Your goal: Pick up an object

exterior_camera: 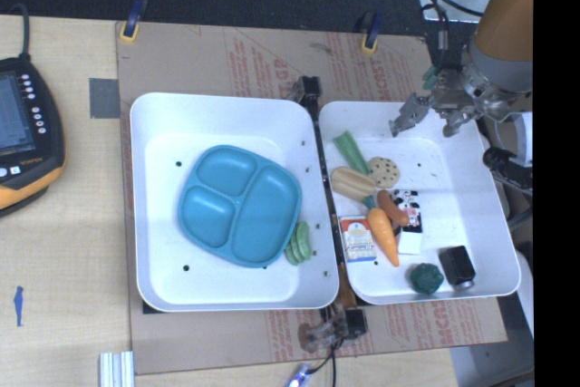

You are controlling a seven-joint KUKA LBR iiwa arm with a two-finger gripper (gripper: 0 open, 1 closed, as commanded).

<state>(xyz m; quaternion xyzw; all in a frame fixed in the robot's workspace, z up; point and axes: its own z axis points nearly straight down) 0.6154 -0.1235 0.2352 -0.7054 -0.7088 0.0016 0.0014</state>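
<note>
My gripper hangs over the far edge of the right bin, fingers spread open and holding nothing. Below it in that bin lie a green stick-shaped piece, a speckled cookie, a tan bread-like piece, an orange carrot, a sausage, a small carton, a black-and-white item, a dark green ball and a black block. The left bin holds a blue divided plate and a small green piece beside it.
The bins sit on a cardboard sheet held by clamps. A handheld pendant lies at the left on the bench. The arm's grey and orange body stands at the upper right above the bin.
</note>
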